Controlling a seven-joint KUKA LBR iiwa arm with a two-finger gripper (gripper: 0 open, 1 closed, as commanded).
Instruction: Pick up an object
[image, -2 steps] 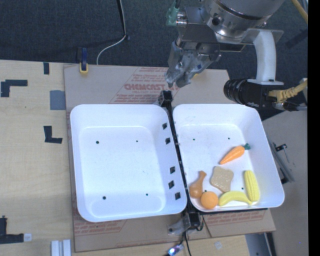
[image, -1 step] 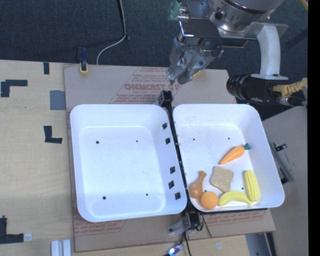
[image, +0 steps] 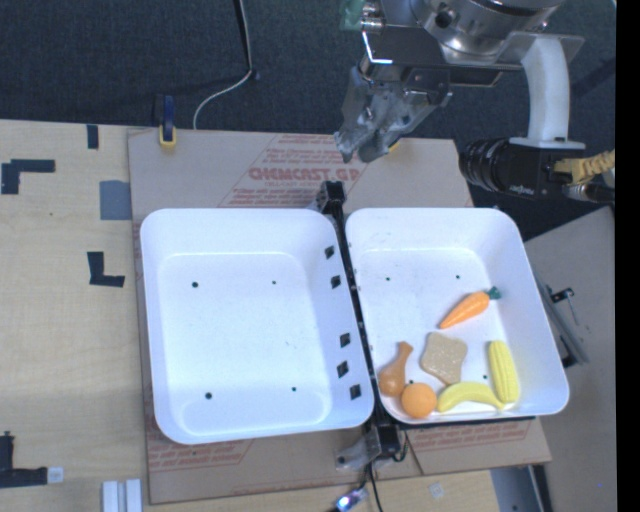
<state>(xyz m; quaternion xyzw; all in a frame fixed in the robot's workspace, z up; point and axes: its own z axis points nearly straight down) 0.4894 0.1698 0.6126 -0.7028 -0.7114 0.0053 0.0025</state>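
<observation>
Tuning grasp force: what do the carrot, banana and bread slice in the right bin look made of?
Carrot: likely moulded plastic, uniform orange, smooth. Banana: likely plastic too, flat even yellow, slight sheen. Bread slice: matte tan, could be plastic or foam; too small to tell.

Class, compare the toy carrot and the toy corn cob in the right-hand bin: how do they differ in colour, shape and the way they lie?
The carrot is orange with a green tip; the corn cob is yellow. The carrot tapers to a point, while the corn cob is blunt at both ends. The carrot lies on a slant, the corn cob nearly straight up the picture by the bin's right wall. Both are toy foods lying flat in the right bin.
</observation>
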